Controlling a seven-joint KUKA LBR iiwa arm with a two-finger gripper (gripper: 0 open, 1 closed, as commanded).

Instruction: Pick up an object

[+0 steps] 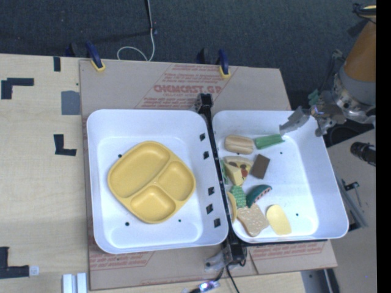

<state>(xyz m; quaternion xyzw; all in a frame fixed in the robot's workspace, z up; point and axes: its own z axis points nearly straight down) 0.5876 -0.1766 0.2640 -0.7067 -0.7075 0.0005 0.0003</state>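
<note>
While hand (299,119) hovers, green piece (269,141) just beside.

Two shallow white bins side by side on a cardboard sheet (183,87) printed with red lettering, laid over the wooden bench (36,182). Left bin (98,163) bearing a yellow compartment tray (151,180), tilted diagonally. Blue clamps (93,56) and (223,62) gripping the cardboard's far edge. Black tape marks (61,145) scattered across the bench. White cable (134,52) looped just beyond, against dark carpet (244,17).
</note>
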